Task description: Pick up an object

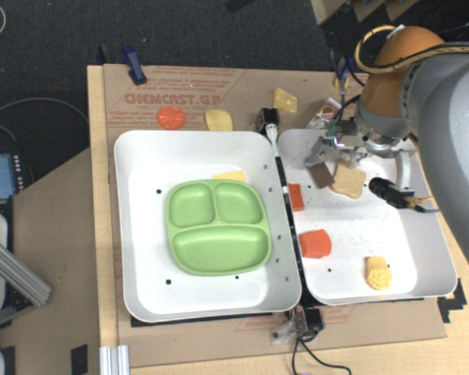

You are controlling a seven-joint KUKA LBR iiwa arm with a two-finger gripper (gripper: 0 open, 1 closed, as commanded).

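I see my gripper [334,162] low in the right bin [422,264], its jaws spread apart and grasping nothing. The tan bread piece [349,183] lies just beside them, so I judge it the target.

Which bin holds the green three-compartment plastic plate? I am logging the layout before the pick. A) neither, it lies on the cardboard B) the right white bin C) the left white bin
C: the green three-compartment plastic plate lies flat inside the left white bin.
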